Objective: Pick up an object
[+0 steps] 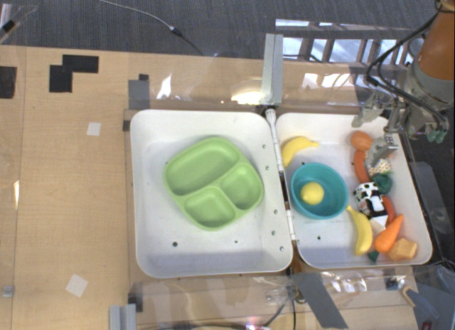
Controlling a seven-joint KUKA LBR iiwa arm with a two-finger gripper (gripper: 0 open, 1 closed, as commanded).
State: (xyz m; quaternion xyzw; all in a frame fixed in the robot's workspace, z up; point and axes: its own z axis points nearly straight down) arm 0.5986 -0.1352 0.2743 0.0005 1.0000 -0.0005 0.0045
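Note:
The right bin (334,250) holds several toys. A teal bowl (323,204) with a yellow ball (311,193) in it sits at the bin's left. A yellow fruit (297,148) lies behind the bowl. Along the right side lie an orange fruit (360,140), a red sausage (360,167), a green piece (383,183), a black-and-white cow (369,196), a banana (362,231), a carrot (389,233) and a yellow-orange piece (403,249). My gripper (382,149) hangs over the bin's far right, just right of the orange fruit and above the sausage.
The left bin (163,250) holds a green divided plate (213,181). A metal divider (279,172) runs between the bins. A metal frame (334,44) stands behind the right bin, and cables hang beside my wrist (398,94).

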